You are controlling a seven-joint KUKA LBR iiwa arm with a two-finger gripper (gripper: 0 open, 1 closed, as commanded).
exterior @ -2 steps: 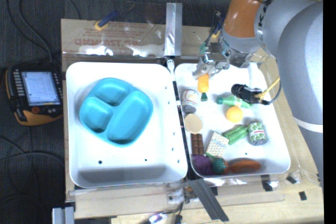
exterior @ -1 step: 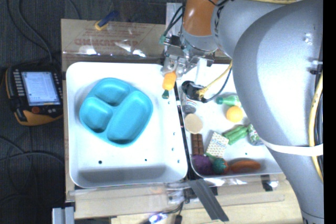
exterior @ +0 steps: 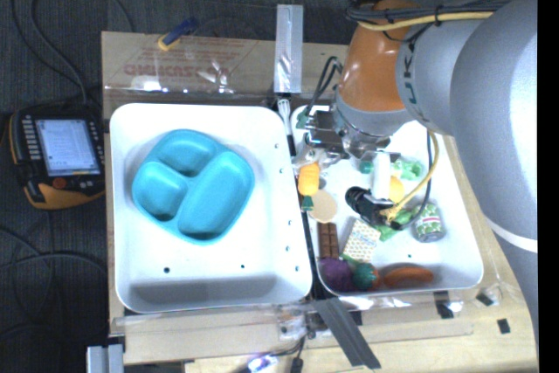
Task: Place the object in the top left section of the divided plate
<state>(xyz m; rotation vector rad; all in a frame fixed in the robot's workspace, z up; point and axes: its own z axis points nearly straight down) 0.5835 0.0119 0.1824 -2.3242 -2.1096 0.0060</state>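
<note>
Camera view from above the bench: the jaws hang low over the back left corner of the right bin, under the arm's orange band. The wrist hides them, so I cannot tell whether they are spread or pressed together, or whether anything sits between them. Just in front of them lies an orange-yellow piece, with a tan disc touching its near side and a brown bar nearer still. A purple ball, a patterned packet, an orange carrot-like piece and a small patterned can crowd that bin's front. The blue divided plate sits well apart in the left bin, towards its back. A handheld controller lies on the floor off to the left.
</note>
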